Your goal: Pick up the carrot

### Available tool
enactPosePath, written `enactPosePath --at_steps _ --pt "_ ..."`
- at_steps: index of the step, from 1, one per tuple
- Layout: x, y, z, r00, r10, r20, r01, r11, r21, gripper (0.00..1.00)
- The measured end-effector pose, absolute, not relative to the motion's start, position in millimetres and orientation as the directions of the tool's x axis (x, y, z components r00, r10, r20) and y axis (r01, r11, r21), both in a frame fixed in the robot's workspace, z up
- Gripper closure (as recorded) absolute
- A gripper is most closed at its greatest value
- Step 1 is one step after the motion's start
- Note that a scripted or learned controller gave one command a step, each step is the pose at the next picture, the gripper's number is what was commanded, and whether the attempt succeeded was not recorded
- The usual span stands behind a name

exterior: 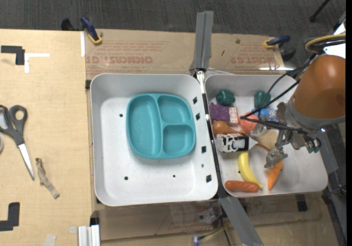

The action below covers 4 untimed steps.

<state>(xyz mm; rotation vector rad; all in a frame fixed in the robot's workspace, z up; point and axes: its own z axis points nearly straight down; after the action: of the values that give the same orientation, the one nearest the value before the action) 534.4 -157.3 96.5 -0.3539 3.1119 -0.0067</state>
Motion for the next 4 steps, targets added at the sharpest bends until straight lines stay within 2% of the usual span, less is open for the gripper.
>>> enactPosePath --at_steps 1,2,3,4 --pt "496.7 -152.8 96.0 -0.978 -0.208 -0.01 -0.208 0.978 -0.004 0.0" --pt "554.2 -174.1 96.3 -0.917 -0.399 -0.011 -0.399 0.917 -0.007 0.0" --pt "497.3 -201.2 100.3 -0.867 -0.498 -0.03 -0.498 0.867 -0.01 0.0" --pt "509.0 -93.9 92.1 -0.889 -0.458 -0.003 -0.458 0.889 0.0 0.0"
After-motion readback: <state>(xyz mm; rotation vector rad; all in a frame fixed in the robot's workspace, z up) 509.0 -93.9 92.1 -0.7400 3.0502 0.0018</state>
